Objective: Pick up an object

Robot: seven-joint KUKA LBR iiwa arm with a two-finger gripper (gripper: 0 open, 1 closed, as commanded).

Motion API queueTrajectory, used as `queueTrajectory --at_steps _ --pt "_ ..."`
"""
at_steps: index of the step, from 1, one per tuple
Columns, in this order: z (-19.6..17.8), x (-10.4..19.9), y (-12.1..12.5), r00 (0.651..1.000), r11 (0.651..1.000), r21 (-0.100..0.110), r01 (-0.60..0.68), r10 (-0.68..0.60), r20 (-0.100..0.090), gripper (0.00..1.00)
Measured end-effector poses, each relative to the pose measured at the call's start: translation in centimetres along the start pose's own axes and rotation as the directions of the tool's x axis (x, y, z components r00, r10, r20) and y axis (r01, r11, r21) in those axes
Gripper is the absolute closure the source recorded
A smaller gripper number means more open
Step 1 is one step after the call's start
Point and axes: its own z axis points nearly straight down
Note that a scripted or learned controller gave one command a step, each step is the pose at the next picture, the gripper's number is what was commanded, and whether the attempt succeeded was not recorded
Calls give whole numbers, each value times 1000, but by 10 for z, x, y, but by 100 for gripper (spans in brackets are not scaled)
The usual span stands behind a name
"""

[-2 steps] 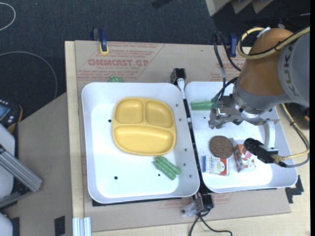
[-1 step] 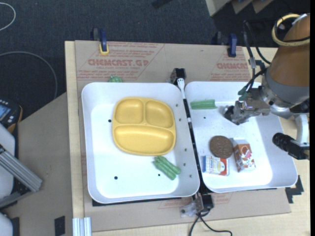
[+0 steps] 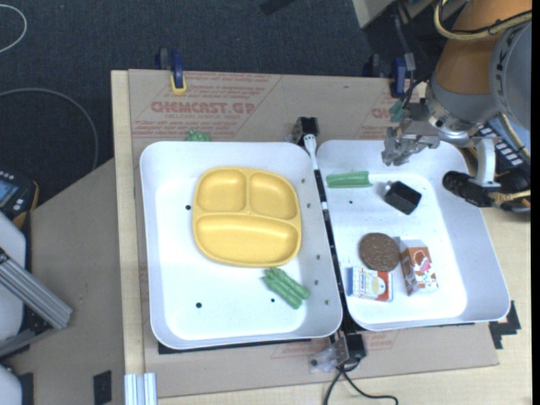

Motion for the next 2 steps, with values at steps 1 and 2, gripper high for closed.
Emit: queueTrajectory --at_steps 1,2 --pt "-1 -99 24 1000 1000 5 -7 7 2 100" --pt "22 3 23 1000 1000 16 5 -5 -7 100"
